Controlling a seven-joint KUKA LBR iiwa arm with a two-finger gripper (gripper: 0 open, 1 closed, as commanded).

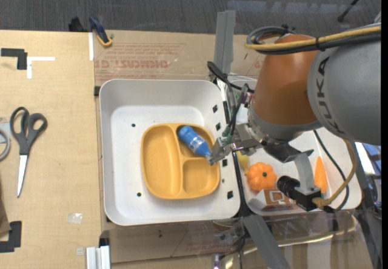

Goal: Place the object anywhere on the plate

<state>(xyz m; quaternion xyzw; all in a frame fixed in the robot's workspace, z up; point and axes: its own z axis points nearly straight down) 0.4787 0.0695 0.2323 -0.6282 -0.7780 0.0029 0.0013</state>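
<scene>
In the left white bin [121, 159], blue bottle [193, 139] on yellow plate [163, 168], at the gripper [216, 156], grip unclear.

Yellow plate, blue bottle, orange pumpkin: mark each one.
yellow plate [159, 162], camera view, large left compartment.
blue bottle [193, 139], camera view, middle of its body.
orange pumpkin [261, 176], camera view, its top.

Arm [315, 86] reaches leftward, end effector [215, 156] lowered

arm [339, 80]: "KUKA" lettering, partly seen | cardboard sheet [145, 59]: red print, upside down, not legible
</scene>
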